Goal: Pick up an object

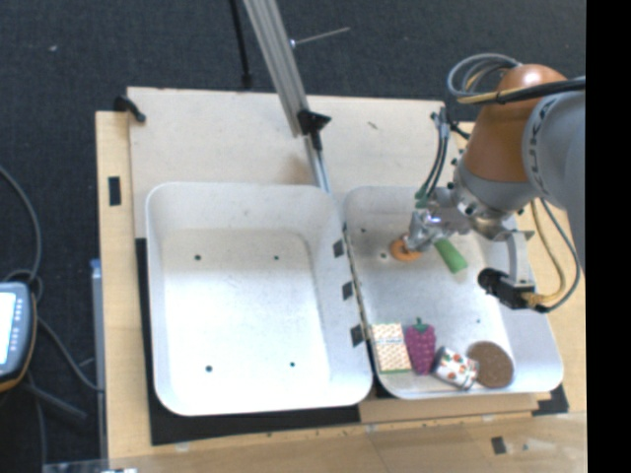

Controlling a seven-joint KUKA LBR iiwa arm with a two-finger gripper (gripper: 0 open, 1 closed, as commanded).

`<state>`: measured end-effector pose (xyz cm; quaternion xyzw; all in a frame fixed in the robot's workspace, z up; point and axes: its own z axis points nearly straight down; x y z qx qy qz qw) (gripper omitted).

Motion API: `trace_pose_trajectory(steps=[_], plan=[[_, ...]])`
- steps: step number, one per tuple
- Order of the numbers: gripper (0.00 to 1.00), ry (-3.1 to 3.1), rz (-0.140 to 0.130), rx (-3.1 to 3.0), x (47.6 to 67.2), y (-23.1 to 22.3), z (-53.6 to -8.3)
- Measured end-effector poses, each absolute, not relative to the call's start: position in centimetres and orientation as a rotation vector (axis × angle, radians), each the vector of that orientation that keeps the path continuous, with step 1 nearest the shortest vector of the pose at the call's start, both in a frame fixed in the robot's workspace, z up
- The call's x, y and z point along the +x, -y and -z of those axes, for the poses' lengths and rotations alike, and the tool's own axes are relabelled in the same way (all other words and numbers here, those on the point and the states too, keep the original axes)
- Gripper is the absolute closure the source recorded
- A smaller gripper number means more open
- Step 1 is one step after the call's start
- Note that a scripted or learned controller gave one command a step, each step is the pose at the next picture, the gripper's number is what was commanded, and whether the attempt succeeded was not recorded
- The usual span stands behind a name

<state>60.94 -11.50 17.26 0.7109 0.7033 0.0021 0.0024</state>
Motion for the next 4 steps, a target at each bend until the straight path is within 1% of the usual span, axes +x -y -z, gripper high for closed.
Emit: trace_pose_trajectory(steps=[1,2,3,4], plan=[[1.00,-2.214,-0.006,2.221,61.1,11.6,-21.7],[1.00,-2.230,-0.001,2.214,61.4,6.2,-21.3],[1.00,-2.230,-0.003,2.213,61.9,0.5,-21.1],[1.00,-2.230,-0.004,2.213,62.4,-4.6,-22.7]])
